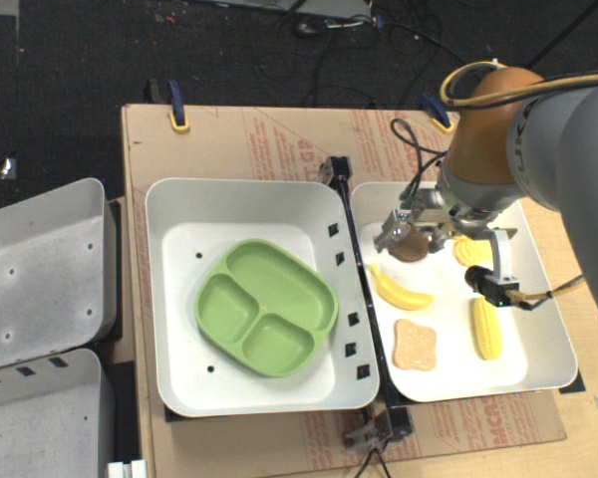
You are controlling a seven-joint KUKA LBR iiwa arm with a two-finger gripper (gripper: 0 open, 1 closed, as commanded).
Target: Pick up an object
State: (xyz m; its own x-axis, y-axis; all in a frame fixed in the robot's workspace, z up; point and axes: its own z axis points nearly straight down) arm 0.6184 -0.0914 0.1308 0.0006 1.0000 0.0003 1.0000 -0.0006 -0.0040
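The right bin [543,358] holds a banana [400,289], a corn cob [485,329], a slice of toast [415,345], a ridged yellow piece [470,252] and a small brown object [411,251]. My gripper [411,239] hangs low over the back left part of this bin, directly above the brown object and partly covering it. I cannot make out whether it touches the object. The grey arm with its orange band [493,118] comes in from the upper right and hides the bin's back right part.
The left bin [179,217] holds a green divided plate [266,308]. A black divider with clips [354,267] separates the two bins. A black cable connector [485,283] hangs from the arm over the right bin. Grey trays [40,257] lie left of the bench.
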